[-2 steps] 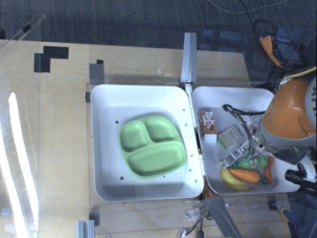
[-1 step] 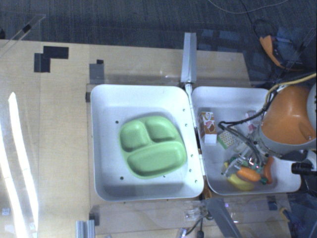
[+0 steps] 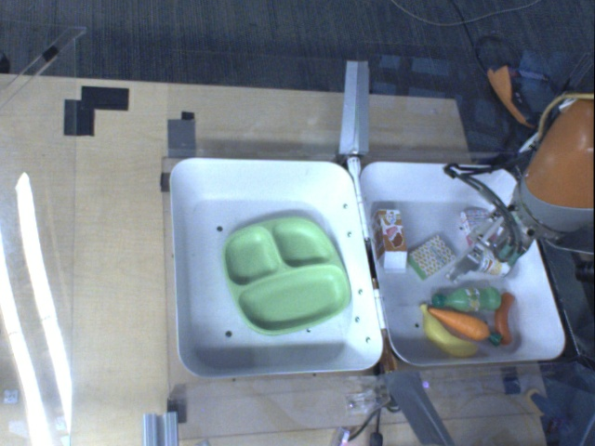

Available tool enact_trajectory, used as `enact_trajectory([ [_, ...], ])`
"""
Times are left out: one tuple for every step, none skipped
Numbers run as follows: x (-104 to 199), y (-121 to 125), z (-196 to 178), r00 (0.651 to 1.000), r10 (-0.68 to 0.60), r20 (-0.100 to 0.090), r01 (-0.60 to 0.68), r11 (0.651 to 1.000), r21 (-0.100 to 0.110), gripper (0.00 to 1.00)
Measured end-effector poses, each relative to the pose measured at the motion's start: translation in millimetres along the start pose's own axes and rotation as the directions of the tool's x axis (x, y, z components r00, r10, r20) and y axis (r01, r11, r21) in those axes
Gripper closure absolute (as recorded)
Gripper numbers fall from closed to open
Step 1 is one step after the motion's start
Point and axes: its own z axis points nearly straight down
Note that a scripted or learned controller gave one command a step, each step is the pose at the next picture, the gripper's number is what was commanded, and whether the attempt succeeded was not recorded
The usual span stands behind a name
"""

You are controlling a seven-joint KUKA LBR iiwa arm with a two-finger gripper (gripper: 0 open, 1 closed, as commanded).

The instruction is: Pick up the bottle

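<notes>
The bottle (image 3: pixel 468 298) is green and lies on its side near the front of the right bin (image 3: pixel 548 347). It touches an orange carrot (image 3: pixel 459 323) that lies just in front of it. My gripper (image 3: pixel 487 252) hangs over the right bin, a little behind the bottle and to its right, apart from it. The metal parts of the gripper blur together. The arm's orange band (image 3: pixel 564 159) sits above it at the right edge.
A yellow banana (image 3: pixel 444 338) lies under the carrot, and a second small carrot (image 3: pixel 504 315) lies right of the bottle. A brown carton (image 3: pixel 390 229), a white cube (image 3: pixel 394 260) and a green patterned packet (image 3: pixel 431 256) lie left of the gripper. The left bin (image 3: pixel 191 277) holds a green divided tray (image 3: pixel 286 274).
</notes>
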Motion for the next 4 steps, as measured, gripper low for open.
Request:
enact_trajectory([
  [72, -3, 38, 0.979, 0.205, -0.004, -0.205, 0.979, 0.002, 0.0],
  [25, -14, 71, 1.0, 0.002, 0.002, -0.002, 1.0, -0.004, 0.0],
  [-13, 50, 21, 0.999, 0.038, 0.0, -0.038, 0.999, -0.001, 0.0],
  [-11, 60, 58, 1.0, -0.015, -0.001, 0.015, 1.0, 0.0, 0.0],
])
